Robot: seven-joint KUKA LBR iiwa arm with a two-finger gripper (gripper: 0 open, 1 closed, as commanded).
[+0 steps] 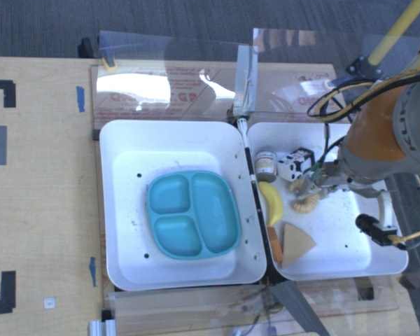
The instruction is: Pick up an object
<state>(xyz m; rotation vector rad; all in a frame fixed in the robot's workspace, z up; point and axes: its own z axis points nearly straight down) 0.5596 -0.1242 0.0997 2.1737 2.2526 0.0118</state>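
Camera view: left bin (119, 187) holds a blue three-compartment plate (193, 214), lying flat. Right bin (378, 257) is cluttered — small jar (265, 164) and black-and-white toy (296, 161) at the back, banana (270, 202) along the left wall, tan wedge (297, 241) in front. Gripper (309, 182) sits low just above a small tan object (306, 203) — can't tell jaw state or whether they touch.

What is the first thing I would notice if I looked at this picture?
Probably the bright blue divided plate, alone in the middle of the left bin. Next, the yellow banana by the right bin's left wall, and the big grey arm with its orange band reaching in from the right.
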